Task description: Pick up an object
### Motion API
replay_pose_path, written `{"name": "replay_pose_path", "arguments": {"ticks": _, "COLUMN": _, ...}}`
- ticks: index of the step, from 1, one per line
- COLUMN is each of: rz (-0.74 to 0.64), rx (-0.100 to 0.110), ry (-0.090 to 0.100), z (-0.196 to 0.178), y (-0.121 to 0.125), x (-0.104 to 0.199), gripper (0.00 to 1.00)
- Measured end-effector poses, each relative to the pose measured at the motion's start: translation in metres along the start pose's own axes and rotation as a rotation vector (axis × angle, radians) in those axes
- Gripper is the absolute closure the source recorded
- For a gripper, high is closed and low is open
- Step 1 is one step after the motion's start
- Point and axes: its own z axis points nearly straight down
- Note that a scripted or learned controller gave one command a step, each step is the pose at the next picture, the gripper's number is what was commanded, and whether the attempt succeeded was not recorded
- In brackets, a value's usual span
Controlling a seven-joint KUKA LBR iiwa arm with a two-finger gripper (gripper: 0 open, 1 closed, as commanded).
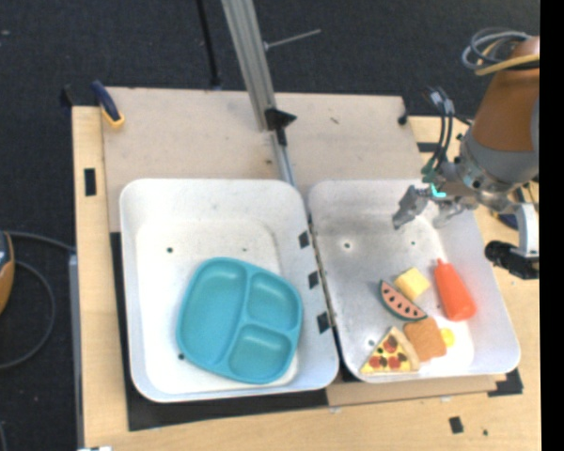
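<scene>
My gripper (pixel 425 209) hangs over the far part of the right bin (pixel 357 224), its two fingers spread apart with nothing between them. Toy food lies in the near right part of that bin. An orange carrot-like piece (pixel 454 290) lies closest to the gripper, below and to its right. Left of it are a yellow block (pixel 413 281) and a watermelon slice (pixel 396 299). Nearer the front sit a brown cracker-like piece (pixel 425 338) and a pizza slice (pixel 391 354).
The left bin (pixel 150 214) holds a teal divided plate (pixel 241 319). A metal post (pixel 254 64) rises from behind the bins, near where they meet. The bench's wooden top (pixel 188 130) runs along the back.
</scene>
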Motion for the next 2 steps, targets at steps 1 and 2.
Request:
{"name": "replay_pose_path", "arguments": {"ticks": 1, "rz": -0.001, "rx": -0.003, "ry": -0.001, "z": -0.001, "y": 0.001, "x": 0.000, "gripper": 0.00}}
{"name": "replay_pose_path", "arguments": {"ticks": 2, "rz": -0.001, "rx": 0.000, "ry": -0.001, "z": 0.059, "y": 0.005, "x": 0.004, "gripper": 0.00}}
